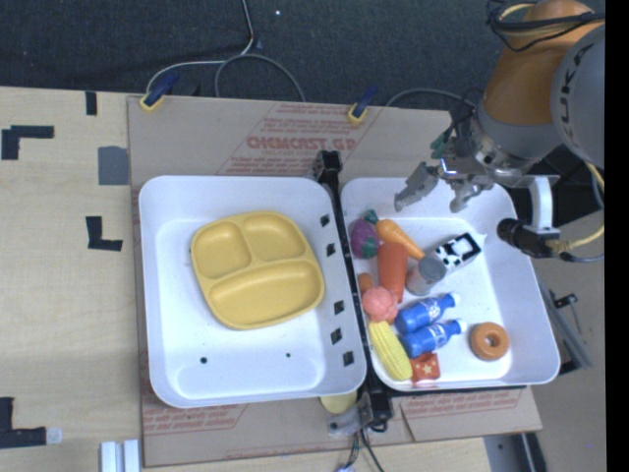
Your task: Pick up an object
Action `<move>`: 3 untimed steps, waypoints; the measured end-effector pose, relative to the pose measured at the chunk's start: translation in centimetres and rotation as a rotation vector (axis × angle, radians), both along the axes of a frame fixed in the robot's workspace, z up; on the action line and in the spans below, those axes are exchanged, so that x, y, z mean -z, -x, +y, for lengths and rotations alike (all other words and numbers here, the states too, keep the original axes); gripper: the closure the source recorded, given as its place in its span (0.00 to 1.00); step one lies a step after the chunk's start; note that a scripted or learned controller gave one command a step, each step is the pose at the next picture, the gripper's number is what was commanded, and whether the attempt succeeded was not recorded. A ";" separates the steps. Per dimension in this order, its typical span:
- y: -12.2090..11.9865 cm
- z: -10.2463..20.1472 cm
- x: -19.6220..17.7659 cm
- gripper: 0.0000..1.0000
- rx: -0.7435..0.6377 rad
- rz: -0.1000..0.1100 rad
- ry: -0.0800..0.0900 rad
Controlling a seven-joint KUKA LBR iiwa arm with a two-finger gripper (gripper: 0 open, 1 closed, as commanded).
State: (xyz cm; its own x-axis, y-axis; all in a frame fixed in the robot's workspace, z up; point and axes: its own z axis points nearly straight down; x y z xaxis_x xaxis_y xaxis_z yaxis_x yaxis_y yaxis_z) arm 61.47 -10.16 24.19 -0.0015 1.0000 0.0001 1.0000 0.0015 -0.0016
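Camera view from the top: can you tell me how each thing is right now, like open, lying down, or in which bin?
gripper: open, holding nothing, over the right bin's far edge.
yellow plate: flat in the left bin, right side up.
carrot: lying down, right bin.
blue bottles: lying on their sides.
corn: lying down.
donut: lying flat.

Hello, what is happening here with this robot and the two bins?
The arm's gripper hangs open over the far edge of the right bin, holding nothing. Below it lie toys: a carrot, two blue bottles, corn and a donut. The left bin holds a yellow divided plate.
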 end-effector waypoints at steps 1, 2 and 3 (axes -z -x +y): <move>-3.1 2.4 6.2 0.00 -0.002 0.005 0.000; -2.2 0.5 15.9 0.00 0.001 0.003 0.002; -2.5 0.7 14.2 1.00 0.000 -0.004 0.001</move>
